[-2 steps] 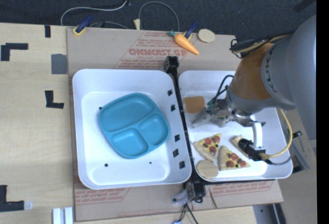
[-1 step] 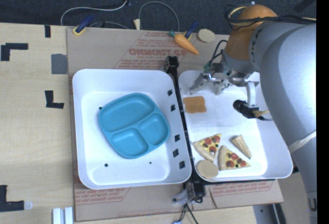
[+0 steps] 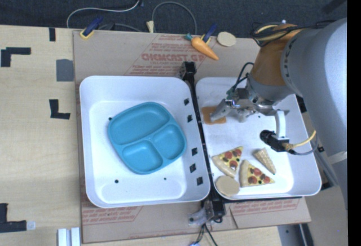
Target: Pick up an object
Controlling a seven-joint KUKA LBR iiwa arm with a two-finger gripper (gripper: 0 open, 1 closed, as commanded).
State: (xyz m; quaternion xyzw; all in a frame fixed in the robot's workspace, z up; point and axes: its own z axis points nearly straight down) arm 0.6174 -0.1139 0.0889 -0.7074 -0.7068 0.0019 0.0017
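Note:
My gripper (image 3: 231,112) is low over the upper left part of the right bin (image 3: 304,185), at the end of the grey arm with its orange band (image 3: 271,67). Its two fingers stand apart, open, with nothing between them. A flat brown toy piece (image 3: 213,116) lies against the bin's left wall, just beside the left fingertip (image 3: 220,109). Toward the front of this bin lie two pizza slices (image 3: 228,160) (image 3: 255,174), a beige cone-shaped wedge (image 3: 265,160) and a round tan cookie (image 3: 227,185).
The left bin (image 3: 93,183) holds a blue divided plate (image 3: 148,136). A toy carrot (image 3: 204,47) and a small beige disc (image 3: 227,39) rest on the cardboard behind the bins. A black cable with a connector (image 3: 276,140) hangs over the right bin.

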